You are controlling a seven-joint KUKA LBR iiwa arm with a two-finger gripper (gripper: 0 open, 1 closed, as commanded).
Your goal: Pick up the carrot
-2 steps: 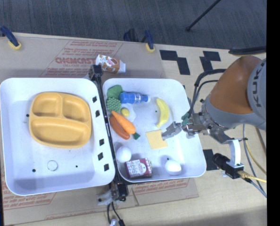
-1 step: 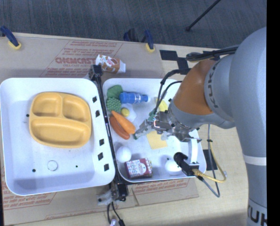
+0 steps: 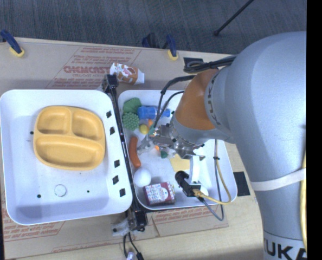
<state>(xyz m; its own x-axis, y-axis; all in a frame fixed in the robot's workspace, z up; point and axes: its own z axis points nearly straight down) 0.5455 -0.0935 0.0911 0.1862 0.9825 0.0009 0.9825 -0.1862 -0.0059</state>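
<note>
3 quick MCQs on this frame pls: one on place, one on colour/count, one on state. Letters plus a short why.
1. Where does the carrot lie?
A. In the left bin, on the tray
B. In the right bin, near its left wall
C. On the bench outside both bins

2. What colour is the divided tray?
A. Yellow
B. Blue
C. Red

3. How does the carrot stand relative to the gripper?
A. Lifted above the bin
B. Lying in the bin, to the view's left of the gripper
C. Resting on the tray

Key:
1 B: the orange stick lies along the left wall of the right bin, above the white ball.
2 A: the tray in the left bin is plain yellow.
3 B: the carrot lies on the bin floor beside the gripper, not raised.
</note>
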